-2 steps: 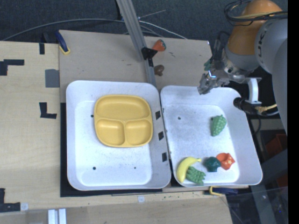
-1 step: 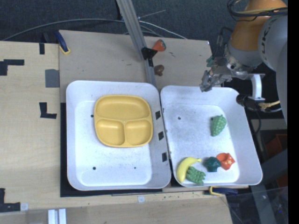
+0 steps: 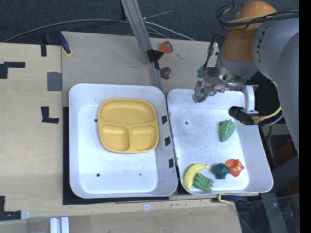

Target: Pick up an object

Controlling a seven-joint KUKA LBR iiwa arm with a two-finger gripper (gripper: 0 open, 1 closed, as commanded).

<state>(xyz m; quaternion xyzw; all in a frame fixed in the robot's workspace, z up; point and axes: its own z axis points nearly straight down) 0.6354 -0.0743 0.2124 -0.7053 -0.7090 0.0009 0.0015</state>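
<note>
On the bench, two white bins [image 3: 77, 144]; gripper [image 3: 200, 97] over the right bin's far corner, jaw state unclear.

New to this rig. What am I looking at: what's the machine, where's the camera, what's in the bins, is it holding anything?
One fixed camera looks down at a slant on a bench with two shallow white bins. The grey arm with the orange band reaches in from the right; its hand hangs over the far corner of the right bin, with nothing visible between its fingers. The left bin holds a yellow divided plate. The right bin holds small toy foods: a green bumpy piece near the right wall, and along the near edge a banana, a green piece, a dark teal piece and an orange-red piece.
</note>
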